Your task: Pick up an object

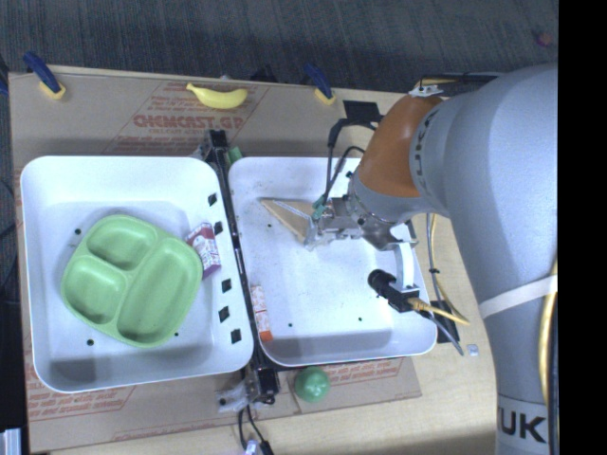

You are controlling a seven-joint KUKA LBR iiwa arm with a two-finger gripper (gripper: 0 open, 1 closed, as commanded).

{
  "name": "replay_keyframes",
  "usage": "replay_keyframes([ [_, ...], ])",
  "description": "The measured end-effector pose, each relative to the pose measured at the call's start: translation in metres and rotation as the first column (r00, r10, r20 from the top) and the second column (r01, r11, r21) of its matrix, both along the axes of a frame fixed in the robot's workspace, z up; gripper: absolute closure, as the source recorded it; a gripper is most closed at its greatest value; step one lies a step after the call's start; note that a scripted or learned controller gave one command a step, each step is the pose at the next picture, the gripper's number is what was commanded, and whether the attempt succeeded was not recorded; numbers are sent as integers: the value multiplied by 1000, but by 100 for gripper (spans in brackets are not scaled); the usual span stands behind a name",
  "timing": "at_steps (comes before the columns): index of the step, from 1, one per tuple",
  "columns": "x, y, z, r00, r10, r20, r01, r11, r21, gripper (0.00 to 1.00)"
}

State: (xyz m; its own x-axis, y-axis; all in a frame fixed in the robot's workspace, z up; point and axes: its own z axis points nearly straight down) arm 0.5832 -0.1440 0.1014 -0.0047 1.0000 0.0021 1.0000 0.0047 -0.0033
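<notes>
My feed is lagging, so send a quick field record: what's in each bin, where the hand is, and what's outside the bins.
left bin: green divided plate; small red-and-white packet at the plate's right edge
right bin: tan wedge, back left
arm: hand low over the right bin, at the wedge's right end
grasp: not confirmed; contact can't be made out
outside bins: yellow banana behind; green ball in front

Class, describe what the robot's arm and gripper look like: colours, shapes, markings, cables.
The arm is thick, rounded and pale grey, with an orange band above the wrist and the letters "UK" near its base. The gripper is small and silvery, with thin dark cables looping above it.
</notes>
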Motion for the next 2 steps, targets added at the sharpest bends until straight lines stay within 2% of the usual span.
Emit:
replay_keyframes([
  [1,0,0,0,1000,0,0,0,1000,0,0],
  [2,-85,-25,-10,1000,2,-1,-2,1000,-2,0],
])
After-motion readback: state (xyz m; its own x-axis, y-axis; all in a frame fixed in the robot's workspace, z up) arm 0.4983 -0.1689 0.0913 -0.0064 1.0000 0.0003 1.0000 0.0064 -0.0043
